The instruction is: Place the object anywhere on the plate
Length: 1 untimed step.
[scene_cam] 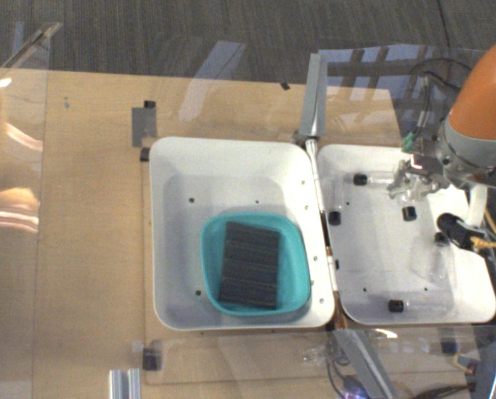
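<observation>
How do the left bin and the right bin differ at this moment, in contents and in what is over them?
The left bin holds a teal plate with a dark ribbed block lying on it; the right bin has just a few small dark bits. The arm's gripper hangs over the right bin, near its upper edge, while nothing hangs over the left bin. Both are shallow, white, and set side by side.

Wood bench [73,248]: two white bins [173,223] [472,293] side by side.

One fixed camera looks down at a slant on my two shallow white plastic bins [174,223]; I reach in from its right.
</observation>
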Each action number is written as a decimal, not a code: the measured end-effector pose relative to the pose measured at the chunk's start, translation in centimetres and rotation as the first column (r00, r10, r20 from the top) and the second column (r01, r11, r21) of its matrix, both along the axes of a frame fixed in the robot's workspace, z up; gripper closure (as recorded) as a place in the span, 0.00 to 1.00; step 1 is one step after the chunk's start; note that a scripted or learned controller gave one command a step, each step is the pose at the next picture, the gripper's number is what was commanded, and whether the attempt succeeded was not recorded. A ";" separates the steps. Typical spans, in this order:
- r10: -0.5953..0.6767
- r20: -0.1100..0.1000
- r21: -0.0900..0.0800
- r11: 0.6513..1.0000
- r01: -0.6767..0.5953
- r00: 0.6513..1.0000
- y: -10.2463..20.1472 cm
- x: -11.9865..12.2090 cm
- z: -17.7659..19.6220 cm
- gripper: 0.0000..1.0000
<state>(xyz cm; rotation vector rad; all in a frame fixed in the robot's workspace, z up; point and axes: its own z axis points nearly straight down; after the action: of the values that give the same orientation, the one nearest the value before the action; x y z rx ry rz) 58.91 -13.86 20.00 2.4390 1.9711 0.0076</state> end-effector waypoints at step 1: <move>0.202 -0.003 0.001 0.979 -0.202 0.979 6.6 -8.8 1.5 1.00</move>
<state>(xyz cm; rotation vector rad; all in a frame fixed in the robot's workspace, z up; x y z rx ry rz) 50.10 -7.24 21.52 2.2278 2.2109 0.0057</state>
